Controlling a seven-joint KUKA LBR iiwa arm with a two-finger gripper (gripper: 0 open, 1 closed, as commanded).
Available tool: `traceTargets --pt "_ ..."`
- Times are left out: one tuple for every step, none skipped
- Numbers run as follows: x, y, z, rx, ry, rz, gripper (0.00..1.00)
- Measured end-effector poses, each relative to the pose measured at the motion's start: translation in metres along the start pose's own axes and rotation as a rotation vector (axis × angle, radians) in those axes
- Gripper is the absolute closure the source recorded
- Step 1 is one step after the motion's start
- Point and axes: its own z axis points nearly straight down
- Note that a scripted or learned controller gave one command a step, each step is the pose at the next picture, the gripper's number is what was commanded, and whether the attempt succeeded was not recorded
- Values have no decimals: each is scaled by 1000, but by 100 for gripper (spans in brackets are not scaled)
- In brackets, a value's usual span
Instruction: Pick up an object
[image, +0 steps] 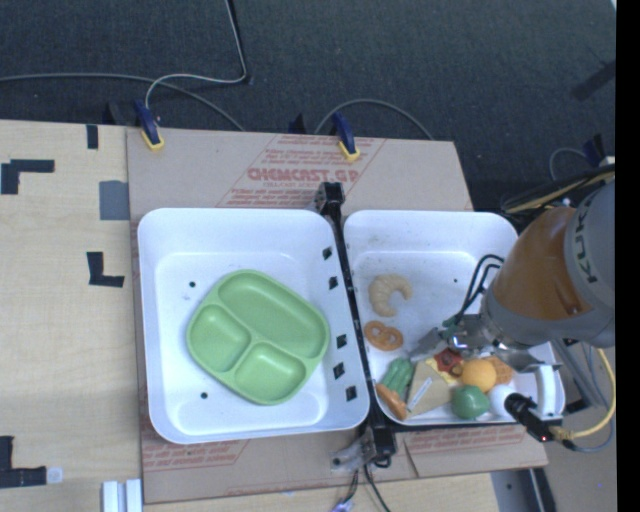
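The right bin (430, 238) holds a pile of toy foods near its front edge. In the pile are an orange (479, 374), a green round fruit (468, 402), a pale cheese wedge (430, 386), a green vegetable (397, 376), a carrot piece (389, 403) and a small red item (449, 361). Farther back lie a croissant (389, 291) and a pretzel (383, 335). My gripper (448, 346) is low over the pile, right at the red item and beside the orange. The wrist hides what lies under it.
The left bin (160, 300) holds a green divided plate (258, 336). A black divider (343, 290) runs between the bins. The arm's orange band (535, 265) covers the right bin's right wall. Cables lie behind the bench and at the front right.
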Motion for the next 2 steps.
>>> traceTargets --pt "-1 2 -11 -5 -3 1 100" --pt "82 -5 -96 12 7 -4 100"
